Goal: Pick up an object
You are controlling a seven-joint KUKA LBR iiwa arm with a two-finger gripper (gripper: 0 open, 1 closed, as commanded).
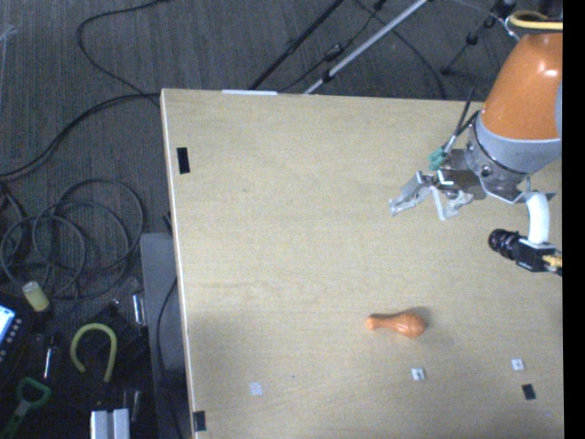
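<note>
Risks a closing on bare wood: jaws hanging open and empty above the pale wooden desk, well apart from the small orange pear-shaped object lying on its side nearer the front edge, smooth, tapered, likely to roll or squirt sideways.

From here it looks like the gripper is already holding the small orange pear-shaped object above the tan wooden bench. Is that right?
Not quite. The camera view shows the small orange pear-shaped object lying on the tan wooden bench, apart from the gripper, which hangs above the bench nearer the far right with nothing between its fingers.
</note>
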